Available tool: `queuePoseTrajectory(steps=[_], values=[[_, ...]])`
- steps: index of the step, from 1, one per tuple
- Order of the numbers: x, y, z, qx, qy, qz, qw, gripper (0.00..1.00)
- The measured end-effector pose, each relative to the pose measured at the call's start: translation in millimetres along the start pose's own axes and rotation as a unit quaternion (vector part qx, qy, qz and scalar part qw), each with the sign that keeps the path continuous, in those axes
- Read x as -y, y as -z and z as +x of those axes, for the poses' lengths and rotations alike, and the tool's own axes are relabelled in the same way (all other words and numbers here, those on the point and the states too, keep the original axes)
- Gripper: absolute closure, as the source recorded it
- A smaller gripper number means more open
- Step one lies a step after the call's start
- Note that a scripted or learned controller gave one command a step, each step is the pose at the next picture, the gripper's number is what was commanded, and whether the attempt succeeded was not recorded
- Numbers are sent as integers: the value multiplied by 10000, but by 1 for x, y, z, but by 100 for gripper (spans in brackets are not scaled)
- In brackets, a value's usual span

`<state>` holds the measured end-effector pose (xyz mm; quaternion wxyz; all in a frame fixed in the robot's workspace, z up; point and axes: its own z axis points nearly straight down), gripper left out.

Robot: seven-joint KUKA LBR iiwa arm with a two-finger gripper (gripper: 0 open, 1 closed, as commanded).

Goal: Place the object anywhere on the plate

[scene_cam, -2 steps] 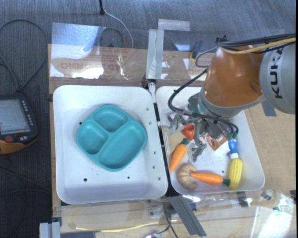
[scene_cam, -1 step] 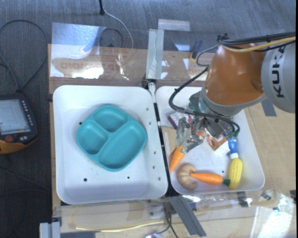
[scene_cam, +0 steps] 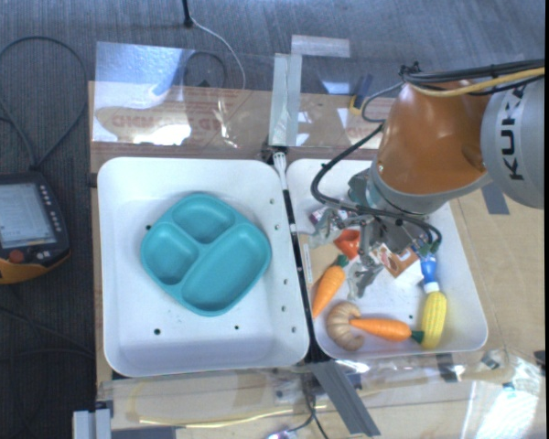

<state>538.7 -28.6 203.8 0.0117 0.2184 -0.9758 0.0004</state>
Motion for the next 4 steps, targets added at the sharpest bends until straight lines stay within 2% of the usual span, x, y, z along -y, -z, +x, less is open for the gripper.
queuePoseTrajectory(steps=[1, 2, 3, 4], values=[[0, 6, 0, -16, -8, -1, 10000, 100], [0, 6, 0, -19, -9, -3, 10000, 0], [1, 12, 0, -37, -17, -5, 10000, 100], [0, 12, 0, -38, -18, -7, 10000, 0]])
